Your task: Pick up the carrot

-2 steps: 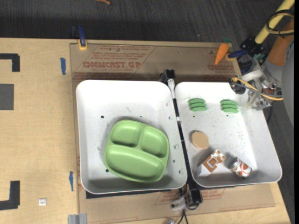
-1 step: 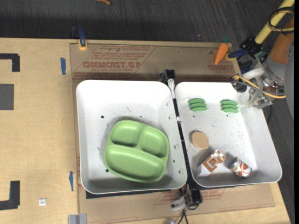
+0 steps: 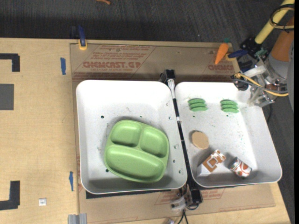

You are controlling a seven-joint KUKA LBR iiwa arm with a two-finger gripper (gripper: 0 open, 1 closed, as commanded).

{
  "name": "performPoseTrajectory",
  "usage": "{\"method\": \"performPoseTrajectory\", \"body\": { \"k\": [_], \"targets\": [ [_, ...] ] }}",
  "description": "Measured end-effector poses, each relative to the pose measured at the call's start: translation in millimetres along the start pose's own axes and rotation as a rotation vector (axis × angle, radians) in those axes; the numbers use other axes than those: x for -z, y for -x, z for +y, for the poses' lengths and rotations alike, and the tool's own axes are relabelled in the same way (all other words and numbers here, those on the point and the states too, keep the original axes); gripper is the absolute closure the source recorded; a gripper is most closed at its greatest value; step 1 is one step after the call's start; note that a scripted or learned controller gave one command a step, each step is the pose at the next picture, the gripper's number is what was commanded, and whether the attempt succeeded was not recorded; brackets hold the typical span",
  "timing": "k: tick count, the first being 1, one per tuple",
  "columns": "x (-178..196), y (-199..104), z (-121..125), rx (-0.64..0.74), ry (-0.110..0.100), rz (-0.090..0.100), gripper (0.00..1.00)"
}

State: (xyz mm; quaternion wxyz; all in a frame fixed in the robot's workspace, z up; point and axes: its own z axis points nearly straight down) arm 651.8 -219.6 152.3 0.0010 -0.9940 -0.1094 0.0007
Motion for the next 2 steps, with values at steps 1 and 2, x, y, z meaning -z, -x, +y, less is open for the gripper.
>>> {"method": "performPoseTrajectory", "body": {
  "k": [1, 2],
  "targets": [
    [10.1, -0.7, -0.4, 0.005, 0.001, 0.0, 1.0],
    [20.2, -1.3, -0.7, 0.009, 0.002, 0.001, 1.0]
  ]
}}
